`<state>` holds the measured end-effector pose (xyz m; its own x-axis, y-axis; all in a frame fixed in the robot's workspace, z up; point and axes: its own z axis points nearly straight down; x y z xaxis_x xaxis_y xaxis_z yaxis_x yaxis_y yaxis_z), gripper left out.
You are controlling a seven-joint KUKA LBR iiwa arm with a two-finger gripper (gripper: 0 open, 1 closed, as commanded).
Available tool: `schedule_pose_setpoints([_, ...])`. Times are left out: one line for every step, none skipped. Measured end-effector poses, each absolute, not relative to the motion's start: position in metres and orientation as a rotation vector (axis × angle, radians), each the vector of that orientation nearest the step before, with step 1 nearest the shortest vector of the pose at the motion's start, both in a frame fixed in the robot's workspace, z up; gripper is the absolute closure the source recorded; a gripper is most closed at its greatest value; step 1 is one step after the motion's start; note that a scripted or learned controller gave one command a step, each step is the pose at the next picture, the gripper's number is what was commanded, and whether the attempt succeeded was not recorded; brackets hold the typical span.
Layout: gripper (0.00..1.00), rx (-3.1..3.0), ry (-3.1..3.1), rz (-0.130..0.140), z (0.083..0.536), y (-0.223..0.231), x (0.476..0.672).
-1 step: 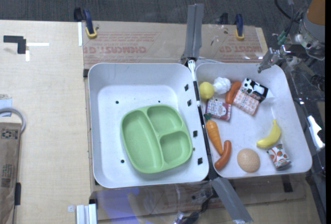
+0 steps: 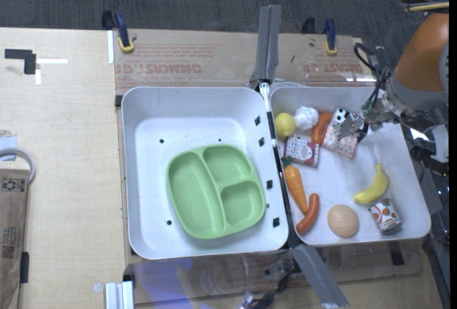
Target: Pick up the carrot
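Observation:
The carrot [image 2: 295, 189], orange with a small green top, lies near the left wall of the right bin [image 2: 410, 158], pointing toward the front. My gripper [image 2: 353, 127] hangs over the back of the same bin, above a pink-and-white packet [image 2: 343, 143], well to the right of and behind the carrot. Nothing shows in its grasp. The arm's orange band [image 2: 421, 61] rises at the right edge.
Around the carrot lie a red packet [image 2: 301, 150], a red-orange sausage [image 2: 308, 213], a lemon [image 2: 284, 125], a white lump [image 2: 307, 116] and another orange-red piece [image 2: 321, 127]. An egg [image 2: 343, 220], banana [image 2: 373, 187] and small can [image 2: 385, 216] sit front right. A green divided plate [image 2: 214, 190] lies in the left bin [image 2: 143, 158].

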<state>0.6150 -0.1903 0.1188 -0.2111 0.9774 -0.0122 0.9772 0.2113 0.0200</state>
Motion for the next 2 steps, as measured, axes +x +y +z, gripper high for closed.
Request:
schedule_pose_setpoints([0.00, 1.862, 2.528, 0.000, 0.235, -0.148, 0.632])
schedule_pose_setpoints([0.00, 1.759, 2.602, 0.001, 0.092, -0.151, 0.554])
